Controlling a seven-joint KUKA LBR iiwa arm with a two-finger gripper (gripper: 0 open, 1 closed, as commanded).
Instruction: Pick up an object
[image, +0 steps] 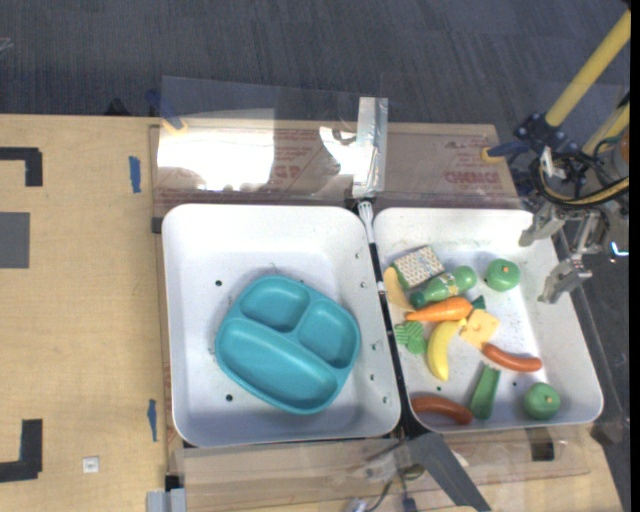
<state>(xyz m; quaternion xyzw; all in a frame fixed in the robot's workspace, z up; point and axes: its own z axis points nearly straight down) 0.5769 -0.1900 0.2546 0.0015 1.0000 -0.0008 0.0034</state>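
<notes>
Hovering at the right bin (575, 330) rim, the tool (560, 262) hangs released, grasping nothing.

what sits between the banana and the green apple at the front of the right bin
In the camera view, a red sausage and a cucumber lie between the banana and the green apple.

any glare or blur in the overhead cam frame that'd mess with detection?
Camera view: strong glare on the clear sheet behind the left bin; toys in the right bin evenly lit with soft shadows, fairly sharp; the gripper at the right bin's edge looks soft against cable clutter.
</notes>
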